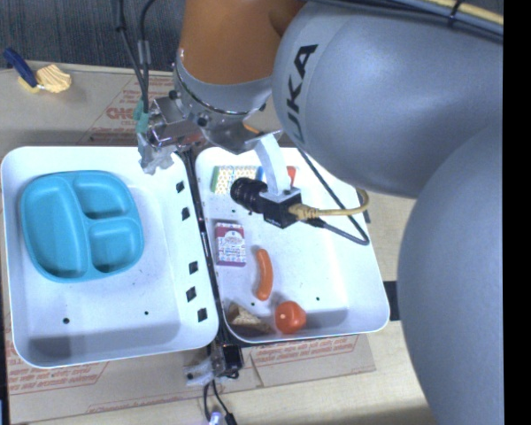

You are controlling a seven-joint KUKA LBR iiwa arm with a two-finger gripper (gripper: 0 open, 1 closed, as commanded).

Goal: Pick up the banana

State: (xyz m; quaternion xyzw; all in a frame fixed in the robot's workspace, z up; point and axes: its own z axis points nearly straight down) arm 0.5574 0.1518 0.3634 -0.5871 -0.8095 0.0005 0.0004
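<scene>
From the camera view, my claw hangs in the upper middle of the frame, over the top right corner of the left bin. I cannot tell how far open it is, and I see nothing in it. I can't pick out the banana with any certainty. The closest match is a pale yellow lump on the counter at the upper left, outside both bins and well apart from me. It is too small to read which way its long axis runs. I expect a banana to be light, curved and smooth-skinned, so I would close across its middle, square to its length, and gently.
</scene>
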